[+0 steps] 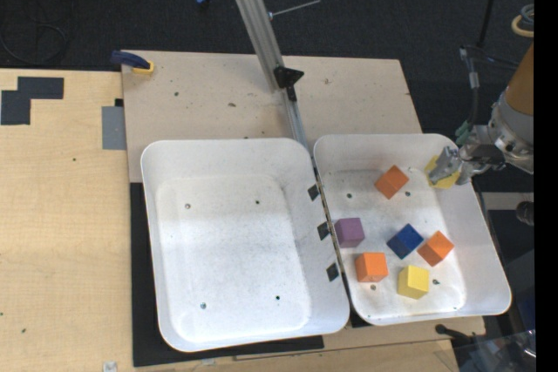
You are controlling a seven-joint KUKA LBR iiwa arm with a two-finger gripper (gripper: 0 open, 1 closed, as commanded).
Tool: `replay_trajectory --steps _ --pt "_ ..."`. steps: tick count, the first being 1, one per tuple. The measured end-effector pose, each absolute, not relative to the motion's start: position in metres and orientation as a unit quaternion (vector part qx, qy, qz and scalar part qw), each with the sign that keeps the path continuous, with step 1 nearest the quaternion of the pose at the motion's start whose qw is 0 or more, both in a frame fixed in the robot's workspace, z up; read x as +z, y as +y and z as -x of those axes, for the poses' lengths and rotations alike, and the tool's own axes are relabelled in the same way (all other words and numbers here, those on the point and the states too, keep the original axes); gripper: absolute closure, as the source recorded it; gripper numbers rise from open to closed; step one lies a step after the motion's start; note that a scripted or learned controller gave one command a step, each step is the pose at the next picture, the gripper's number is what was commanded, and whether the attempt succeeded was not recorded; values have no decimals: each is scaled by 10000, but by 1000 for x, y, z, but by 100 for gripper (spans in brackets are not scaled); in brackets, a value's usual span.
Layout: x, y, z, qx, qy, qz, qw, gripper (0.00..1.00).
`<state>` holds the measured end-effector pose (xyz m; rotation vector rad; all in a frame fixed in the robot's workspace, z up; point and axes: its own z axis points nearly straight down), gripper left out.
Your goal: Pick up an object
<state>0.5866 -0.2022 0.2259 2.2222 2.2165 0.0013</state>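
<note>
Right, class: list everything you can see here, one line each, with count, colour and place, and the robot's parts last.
Bins: 2, white, side by side on the bench, left bin, right bin.
Orange blocks: 3, right bin, one at the back, one at right, one at front.
Purple block: 1, right bin, left side.
Blue block: 1, right bin, middle.
Yellow blocks: 2, one at front, one by the gripper at the back right rim.
Metal bar: 1, silver, behind the bins.
Gripper: 1, grey, right bin's back right corner.
</note>
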Motion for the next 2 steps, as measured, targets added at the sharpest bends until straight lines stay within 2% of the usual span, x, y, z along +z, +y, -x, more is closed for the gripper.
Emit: replay_trajectory --steps 1,2 --pt "267 -203 -587 3 7072 -7070 8 100" --pt "250 -151 -597 -6 7085 -7057 -26 100"
